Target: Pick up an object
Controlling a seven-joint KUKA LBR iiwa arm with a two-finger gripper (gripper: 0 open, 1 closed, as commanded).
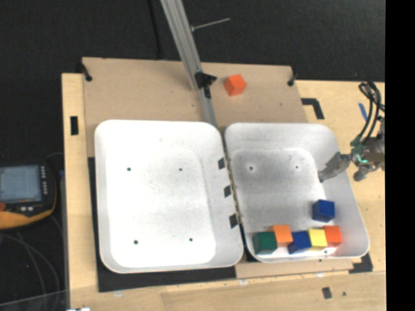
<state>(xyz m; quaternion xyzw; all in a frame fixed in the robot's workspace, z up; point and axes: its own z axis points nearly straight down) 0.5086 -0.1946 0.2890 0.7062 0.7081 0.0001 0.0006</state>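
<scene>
Six cubes: five along the right bin's near edge — green, orange, blue, yellow, red-orange — plus a second blue cube behind; the gripper's grasp state I cannot tell.

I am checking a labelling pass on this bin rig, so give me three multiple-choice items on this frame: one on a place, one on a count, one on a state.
1. Where does the orange cube outside the bins lie?
A. On the brown board behind the bins
B. In the left bin
C. On the handheld screen

2. How many cubes lie in the right bin?
A. Two
B. Six
C. Nine

3. The lone blue cube is:
A. Clamped in the gripper
B. Resting on the bin floor
C. Stacked on the green cube

Key: 1 A, it sits on the board by the metal pole. 2 B, five in a front row plus one behind. 3 B, it lies apart from the gripper.
</scene>
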